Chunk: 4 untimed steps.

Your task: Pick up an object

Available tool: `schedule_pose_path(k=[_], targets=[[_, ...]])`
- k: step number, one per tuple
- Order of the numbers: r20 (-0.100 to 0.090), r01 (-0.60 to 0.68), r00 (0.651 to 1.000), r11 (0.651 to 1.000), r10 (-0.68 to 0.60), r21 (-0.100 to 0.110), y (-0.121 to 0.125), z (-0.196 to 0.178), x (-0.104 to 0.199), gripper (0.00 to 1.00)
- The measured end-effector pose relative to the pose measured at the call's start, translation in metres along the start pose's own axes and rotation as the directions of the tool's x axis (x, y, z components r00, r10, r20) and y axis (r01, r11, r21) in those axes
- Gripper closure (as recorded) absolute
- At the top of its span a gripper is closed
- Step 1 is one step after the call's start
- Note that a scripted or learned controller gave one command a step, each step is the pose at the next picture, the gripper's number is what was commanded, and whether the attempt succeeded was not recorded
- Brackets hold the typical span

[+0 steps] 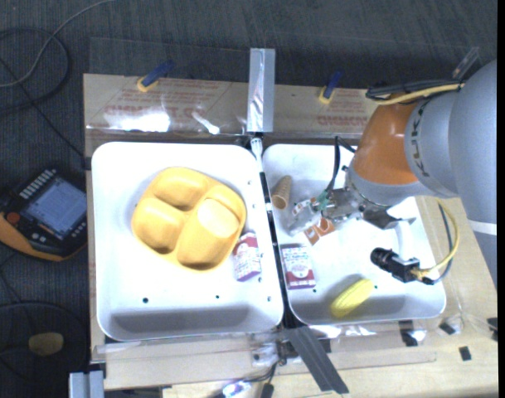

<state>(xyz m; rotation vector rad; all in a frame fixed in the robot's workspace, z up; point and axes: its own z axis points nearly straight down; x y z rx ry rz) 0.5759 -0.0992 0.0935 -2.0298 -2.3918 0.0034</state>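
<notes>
Here we list two white bins side by side on the bench (472, 293). In the left bin (111, 247) we find a large yellow sectioned dish (186, 215), lying toward the far half, and a small packet with a red and white label (247, 256) just beside the dish's near right edge, close to the bin's right wall. In the right bin (418, 305) we record a tan cone-shaped piece (282, 191) near the far left corner, a second red and white packet (297, 267) by the left wall, a small orange and white item (318, 230) toward the middle, and a yellow oblong object (352, 296) near the front wall. The hand (308, 214) sits low in the right bin, just beside the orange and white item and a crumpled silvery piece; whether its fingers are apart or together, and whether they grip anything, we cannot tell. The arm (451, 139), with its orange band, crosses the right bin's far right side. A black cabled part (395, 264) hangs over the right bin.
</notes>
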Motion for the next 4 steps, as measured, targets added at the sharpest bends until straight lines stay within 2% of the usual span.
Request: schedule_pose_path(k=[1, 2, 3, 4], targets=[[-0.002, -0.001, 1.0, 1.0, 0.001, 0.004, -0.001, -0.007, 0.0, 1.0], [-0.004, -0.209, 0.978, 0.978, 0.209, -0.021, -0.013, 0.001, -0.024, 1.0], [0.004, -0.292, 0.956, 0.956, 0.292, 0.001, 0.029, -0.124, 0.026, 1.0], [0.008, -0.291, 0.957, 0.957, 0.291, 0.009, 0.028, -0.13, 0.026, 1.0]])
